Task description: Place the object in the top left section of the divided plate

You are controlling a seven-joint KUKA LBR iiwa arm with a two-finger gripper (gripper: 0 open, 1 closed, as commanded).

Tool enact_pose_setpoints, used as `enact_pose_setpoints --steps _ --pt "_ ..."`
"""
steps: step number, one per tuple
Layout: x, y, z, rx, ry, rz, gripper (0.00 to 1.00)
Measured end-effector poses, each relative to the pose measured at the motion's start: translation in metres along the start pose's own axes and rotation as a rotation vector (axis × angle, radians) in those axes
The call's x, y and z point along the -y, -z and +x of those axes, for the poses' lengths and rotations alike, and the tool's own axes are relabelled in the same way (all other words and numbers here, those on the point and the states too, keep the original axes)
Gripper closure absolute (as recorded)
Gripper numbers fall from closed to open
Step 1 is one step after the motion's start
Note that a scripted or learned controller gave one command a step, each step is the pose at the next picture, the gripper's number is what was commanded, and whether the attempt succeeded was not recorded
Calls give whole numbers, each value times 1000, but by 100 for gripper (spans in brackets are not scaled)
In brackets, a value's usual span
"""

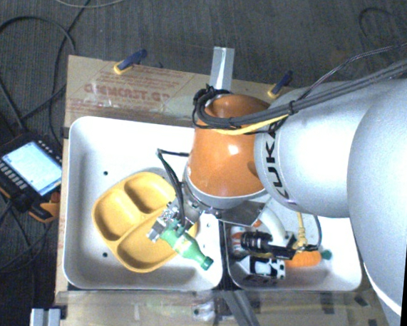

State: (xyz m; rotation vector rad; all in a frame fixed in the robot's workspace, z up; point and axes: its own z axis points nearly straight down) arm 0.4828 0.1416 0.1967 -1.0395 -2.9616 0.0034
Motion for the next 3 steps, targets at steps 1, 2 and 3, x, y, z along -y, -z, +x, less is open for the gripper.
enact_pose_setpoints --steps 1,2,3 --pt "0 0 1 -1 1 -1 0" --pt "40 3 -54 2 113 -1 0" --pt "7 148 -7 4 -36 -4 0"
